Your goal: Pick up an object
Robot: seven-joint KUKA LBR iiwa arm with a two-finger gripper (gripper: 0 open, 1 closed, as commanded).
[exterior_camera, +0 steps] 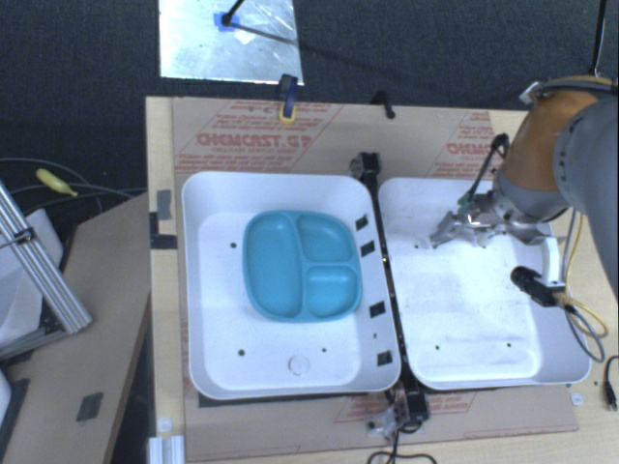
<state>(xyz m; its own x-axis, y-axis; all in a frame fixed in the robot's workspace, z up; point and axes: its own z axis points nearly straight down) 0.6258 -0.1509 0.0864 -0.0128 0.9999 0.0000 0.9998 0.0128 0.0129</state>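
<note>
A blue divided plate [300,265] with three compartments lies flat in the middle of the left bin [208,211]. My gripper [458,239] hangs low over the upper part of the right bin [464,346], well to the right of the plate and across the divider from it. Its metal fingers [440,235] are spread apart and point down toward the bin floor, with nothing between them. The grey arm with its orange band [542,153] reaches in from the right.
A black divider [379,259] with clips runs between the two bins. A small white round mark [298,363] shows on the left bin's floor near its front wall. Cardboard [261,138] underlies both bins.
</note>
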